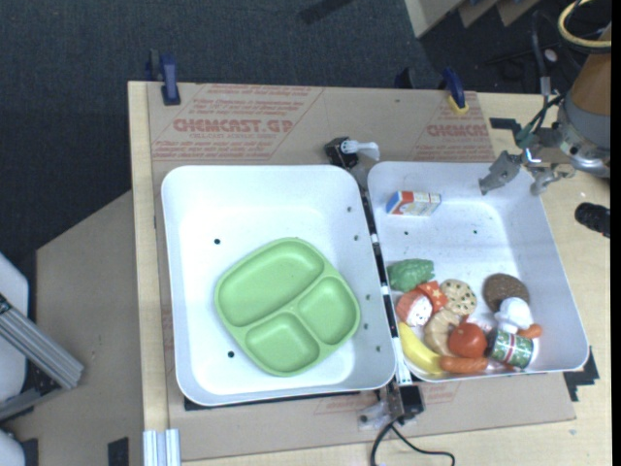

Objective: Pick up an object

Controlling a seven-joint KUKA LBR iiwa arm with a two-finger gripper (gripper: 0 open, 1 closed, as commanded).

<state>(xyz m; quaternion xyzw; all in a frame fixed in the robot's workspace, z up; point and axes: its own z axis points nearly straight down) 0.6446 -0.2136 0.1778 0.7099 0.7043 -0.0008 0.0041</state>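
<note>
My gripper (516, 176) hangs over the far right corner of the right bin (543, 231), its two grey fingers spread open with nothing between them. A small red, white and blue carton (412, 202) lies alone near the bin's far left, well left of the gripper. Toy food is heaped at the bin's near end: a green leafy piece (411, 272), a strawberry (416, 308), a pale cookie (456, 296), a brown cookie (505, 288), a tomato (468, 339), a banana (418, 350) and a small can (512, 349).
The left bin (194, 212) holds a green divided plate (285, 305). A black and white fixture (349, 150) sits at the far end of the seam between the bins. Blue clamps (169, 78) hold the cardboard-covered bench at the back.
</note>
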